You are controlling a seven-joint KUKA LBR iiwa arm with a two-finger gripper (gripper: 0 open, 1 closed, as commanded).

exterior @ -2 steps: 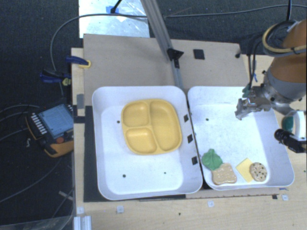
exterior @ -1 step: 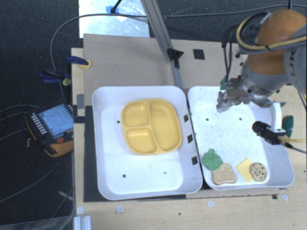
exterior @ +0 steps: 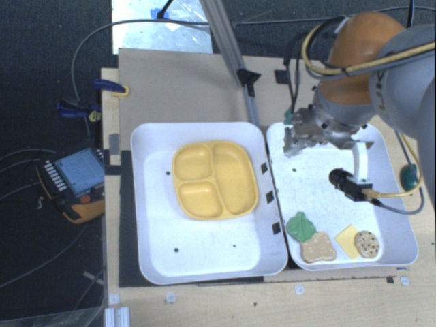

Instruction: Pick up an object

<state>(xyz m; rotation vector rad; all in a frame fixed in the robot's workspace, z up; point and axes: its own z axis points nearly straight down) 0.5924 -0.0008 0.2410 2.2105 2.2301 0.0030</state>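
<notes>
In the right bin [exterior: 398, 203], several toy food pieces lie in the near corner: a green leaf [exterior: 300, 226], a slice of bread [exterior: 318, 248], a yellow cheese wedge [exterior: 347, 240] and a round cookie [exterior: 367, 244]. My gripper [exterior: 296, 144] hangs over the far left corner of this bin, well apart from the food pieces. I see nothing held in it. The grey arm with its orange band [exterior: 357, 50] comes in from the upper right.
The left bin [exterior: 153, 203] holds a yellow divided plate [exterior: 214, 180]. A black cylinder on a white bracket [exterior: 346, 182] hangs from the arm over the right bin's middle. A metal pole [exterior: 228, 39] slants across behind the bins. Cables and a blue device [exterior: 73, 174] lie off the bench at left.
</notes>
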